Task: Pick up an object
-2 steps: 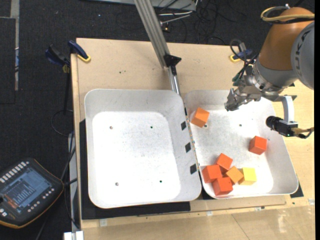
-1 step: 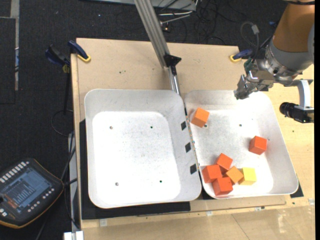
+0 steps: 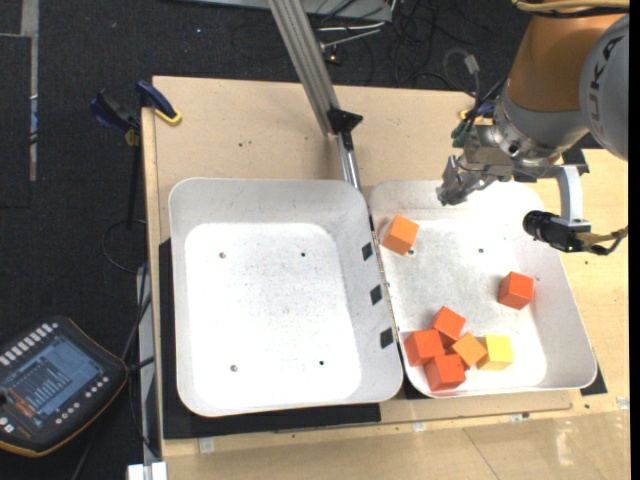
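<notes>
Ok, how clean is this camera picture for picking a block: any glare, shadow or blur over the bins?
Camera view: light is even, and the two shallow white plastic bins show bright but not washed out; the small orange and yellow cubes look sharp with soft, short shadows; the dark end effector over the right bin's far rim is murky, its fingers hard to make out.

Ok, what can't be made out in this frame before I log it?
- Gripper: fingers small and dark in the camera view, so open or shut is unclear, as is its height over the right bin.
- Block cluster: the blocks overlap, hiding their touching faces.
- Arm: cut off by the picture's top and right edges.
- Handheld controller: screen too small to read.
</notes>
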Available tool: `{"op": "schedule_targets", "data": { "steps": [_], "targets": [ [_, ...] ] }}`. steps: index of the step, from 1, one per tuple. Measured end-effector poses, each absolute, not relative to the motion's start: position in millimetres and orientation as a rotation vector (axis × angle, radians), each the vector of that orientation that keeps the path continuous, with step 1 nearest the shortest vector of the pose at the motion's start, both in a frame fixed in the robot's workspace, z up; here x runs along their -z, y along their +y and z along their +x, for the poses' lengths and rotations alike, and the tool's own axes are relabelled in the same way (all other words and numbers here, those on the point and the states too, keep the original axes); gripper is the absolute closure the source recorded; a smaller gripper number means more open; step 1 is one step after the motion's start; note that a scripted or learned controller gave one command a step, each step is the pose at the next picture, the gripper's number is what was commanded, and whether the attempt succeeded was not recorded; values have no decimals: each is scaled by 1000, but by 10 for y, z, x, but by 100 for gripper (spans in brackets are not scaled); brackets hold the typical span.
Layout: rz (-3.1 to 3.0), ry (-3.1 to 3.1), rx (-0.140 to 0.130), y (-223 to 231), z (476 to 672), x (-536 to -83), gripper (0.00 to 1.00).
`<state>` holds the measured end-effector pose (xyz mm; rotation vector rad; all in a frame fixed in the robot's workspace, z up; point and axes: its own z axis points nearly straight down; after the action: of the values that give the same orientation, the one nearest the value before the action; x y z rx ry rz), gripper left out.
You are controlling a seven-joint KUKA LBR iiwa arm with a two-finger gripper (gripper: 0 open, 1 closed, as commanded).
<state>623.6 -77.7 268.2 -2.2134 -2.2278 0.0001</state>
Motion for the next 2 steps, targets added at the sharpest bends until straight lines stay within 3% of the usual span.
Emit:
{"op": "schedule_targets", "data": {
  "steps": [1, 2],
  "targets": [
    [-2211, -2230, 1, -213, 6220, -2686, 100],
    [-2212, -2229, 0, 299, 6346, -2511, 100]
  ]
}}
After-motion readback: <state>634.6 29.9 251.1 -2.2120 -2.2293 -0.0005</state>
